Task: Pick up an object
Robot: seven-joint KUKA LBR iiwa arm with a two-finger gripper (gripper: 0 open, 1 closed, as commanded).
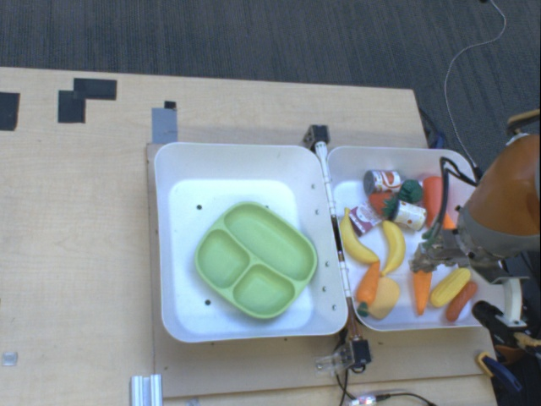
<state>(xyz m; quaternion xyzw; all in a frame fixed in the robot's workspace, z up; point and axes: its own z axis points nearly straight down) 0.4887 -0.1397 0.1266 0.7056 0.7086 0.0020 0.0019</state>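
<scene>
The right bin [347, 169] holds a pile of toy food. Two yellow bananas [358, 244] [394, 246] lie in its middle, and an orange carrot [421, 291] points toward the front rim. Beside that carrot are a yellow piece [450, 286] and a red sausage [461, 305]. Another carrot [368, 282] and a yellow fruit [385, 299] rest at the front left corner. My gripper [425, 259] hangs low over the bin, just above the top of the front carrot and right of the second banana. The orange and grey wrist [507, 194] hides the bin's right side.
At the back of the right bin lie a red and white can [385, 180], a green item [412, 190], a pale can [412, 216], a long carrot [432, 197] and a small packet [362, 219]. The left bin [173, 227] holds a green divided plate [256, 260].
</scene>
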